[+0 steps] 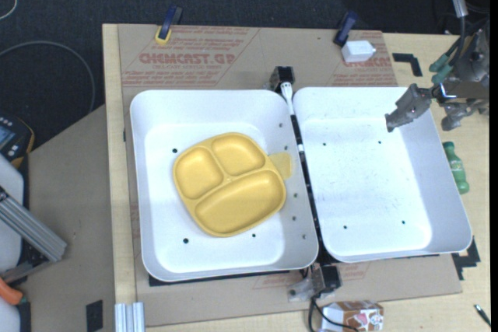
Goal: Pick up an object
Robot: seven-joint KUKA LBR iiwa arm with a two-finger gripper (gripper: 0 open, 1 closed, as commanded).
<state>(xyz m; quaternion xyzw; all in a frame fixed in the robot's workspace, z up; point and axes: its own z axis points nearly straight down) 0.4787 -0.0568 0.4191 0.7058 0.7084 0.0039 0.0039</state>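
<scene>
Since the tray (229, 183) is wide and shallow, we judge the main risk to be a grasp that finds nothing to close on: a pinch straight down onto one of its flat wells would likely slide off the smooth surface, and only a rim or a divider ridge looks thin enough to fit between two fingers. A lift by one rim could also let the tray tilt and slip free, as most of it would hang to one side. We also note that the tray sits close to the inner wall of the left bin (149, 113), so an approach along that edge may knock the wall or push the tray rather than seize it.

We see the gripper (406, 110) well apart from the tray, above the far right part of the right bin (436, 167), with nothing visible between its fingers; whether they stand spread or closed we cannot tell at this size.

We see the tray as yellow, glossy plastic, rounded at the corners, with two small wells at the far side and one long well nearer us. It lies flat in the left bin, turned at a slant, a small yellow tab showing at its right edge.
</scene>
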